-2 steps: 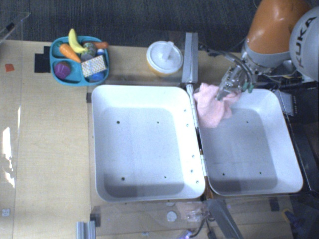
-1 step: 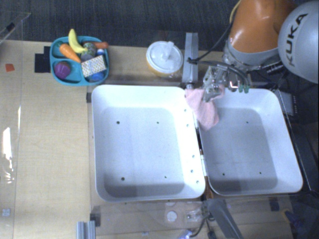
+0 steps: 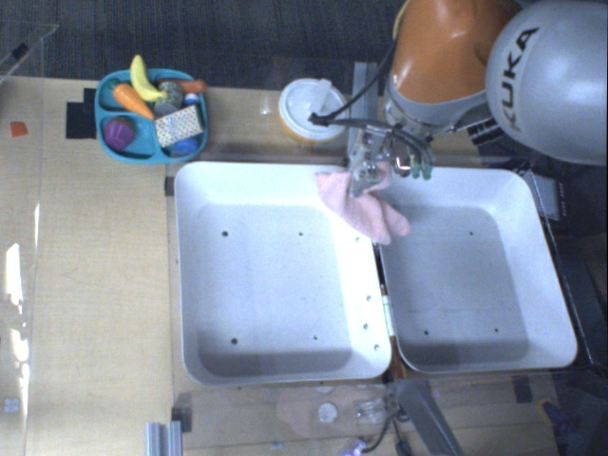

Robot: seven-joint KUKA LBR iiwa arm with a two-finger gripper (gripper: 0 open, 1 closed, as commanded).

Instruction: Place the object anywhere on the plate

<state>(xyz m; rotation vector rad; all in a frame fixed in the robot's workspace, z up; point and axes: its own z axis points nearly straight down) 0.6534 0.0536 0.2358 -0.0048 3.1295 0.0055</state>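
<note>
A pink cloth point(image 3: 366, 213) hangs crumpled over the back of the seam between the two bins. Its top is pinched between the fingers of my gripper point(image 3: 365, 180), which is shut on it. The cloth's lower folds droop toward the right bin's near-left corner. The blue sectioned plate point(image 3: 101, 123) sits on the bench at the far left, well away from the gripper. It holds a toy banana point(image 3: 143, 79), a carrot point(image 3: 131, 100), a purple piece point(image 3: 119, 133) and a speckled sponge point(image 3: 180, 123).
The left white bin point(image 3: 266, 283) and the right white bin point(image 3: 475, 283) lie side by side below the gripper. A white and yellow cup point(image 3: 308, 110) stands behind the bins, just left of the wrist. The orange-banded arm point(image 3: 446, 36) looms at the upper right.
</note>
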